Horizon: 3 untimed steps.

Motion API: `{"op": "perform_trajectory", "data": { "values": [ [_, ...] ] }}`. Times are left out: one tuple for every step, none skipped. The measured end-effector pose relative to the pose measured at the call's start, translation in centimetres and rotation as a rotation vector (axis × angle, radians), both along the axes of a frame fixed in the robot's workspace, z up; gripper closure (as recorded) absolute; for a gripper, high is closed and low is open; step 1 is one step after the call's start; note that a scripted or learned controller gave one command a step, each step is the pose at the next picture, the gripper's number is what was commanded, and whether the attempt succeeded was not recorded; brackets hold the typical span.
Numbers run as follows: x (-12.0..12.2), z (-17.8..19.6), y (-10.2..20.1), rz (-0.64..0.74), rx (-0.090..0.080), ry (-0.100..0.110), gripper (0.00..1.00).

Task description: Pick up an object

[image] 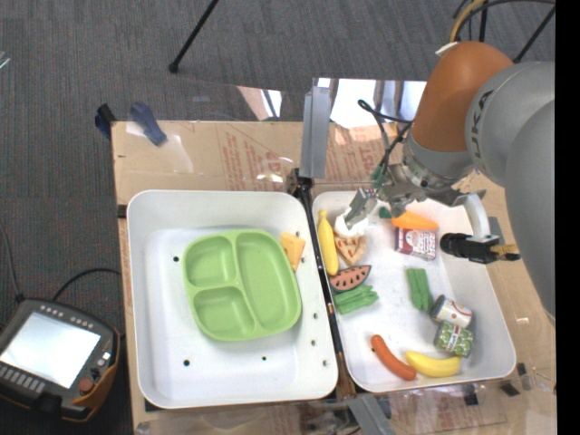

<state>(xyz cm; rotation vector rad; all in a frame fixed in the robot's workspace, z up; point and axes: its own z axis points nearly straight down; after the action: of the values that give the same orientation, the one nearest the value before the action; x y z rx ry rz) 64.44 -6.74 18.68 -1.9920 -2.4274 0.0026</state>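
My gripper [367, 203] hangs over the upper left part of the right bin [497, 311], just above a white-topped waffle piece [350, 244]. Nothing is seen held in it. Close by lie a yellow banana [326, 241], an orange carrot [415, 218] and a maroon carton [415, 241]. Lower in that bin are a watermelon slice [350, 277], green beans [355, 299], a green pickle [419, 288], two small cans [452, 314], a red sausage [392, 357] and a second banana [433, 363].
The left bin [154, 243] holds a green divided plate [243, 284] with a cheese wedge [292, 247] at its right edge. The grey arm with its orange band [458, 89] fills the upper right. A tablet [50, 352] lies on the floor at lower left.
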Motion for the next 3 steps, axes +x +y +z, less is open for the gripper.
{"op": "perform_trajectory", "data": {
  "values": [
    [-2.4,-9.2,-3.5,-0.225,0.004,-0.011,0.0],
    [-1.5,-10.0,-1.6,-0.331,0.0,0.002,0.0],
    [-1.5,-9.1,-1.5,-0.326,-0.001,0.007,1.0]
  ]
}}
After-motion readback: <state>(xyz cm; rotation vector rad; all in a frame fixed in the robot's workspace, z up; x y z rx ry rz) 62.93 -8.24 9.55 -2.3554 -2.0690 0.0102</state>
